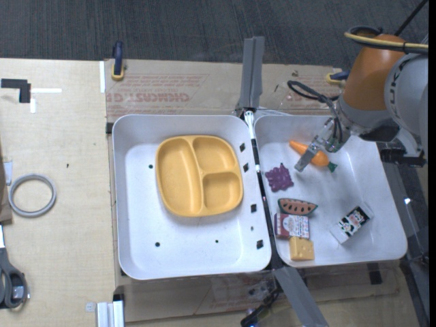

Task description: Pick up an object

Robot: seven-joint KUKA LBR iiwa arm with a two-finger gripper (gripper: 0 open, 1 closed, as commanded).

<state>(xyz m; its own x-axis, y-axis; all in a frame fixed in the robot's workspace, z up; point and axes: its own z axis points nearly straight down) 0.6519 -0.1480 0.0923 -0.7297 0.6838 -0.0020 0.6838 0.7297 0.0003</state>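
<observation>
I'm starting from the near edge of the right bin (381, 251), where a yellow cheese block (302, 248) is lying against the front wall, touching a small red packet (292, 226) just behind it. Behind those a watermelon slice (298, 206) is resting, and further back a purple grape bunch (278, 177) is sitting near the divider. A little milk carton (353, 223) is lying on its side, well apart from that cluster, towards the right wall.

I'm watching the jaws (315, 155) working at the far end of this bin, right over the toy carrot (311, 154). Something orange is showing at the tip of the jaws and the carrot's green end is poking out to the right, but I cannot tell whether the jaws are closed on it or merely sitting on top of it, nor how wide they are set. The carrot is looking level with the bin floor, so I'm judging it not lifted yet.

The left bin (136, 251) is carrying a yellow divided plate (199, 176), and a roll of tape (31, 195) is lying out on the bench (54, 264).

As I'm reading it, the reach is done; a confirmed grip and the lift are what's remaining.
</observation>
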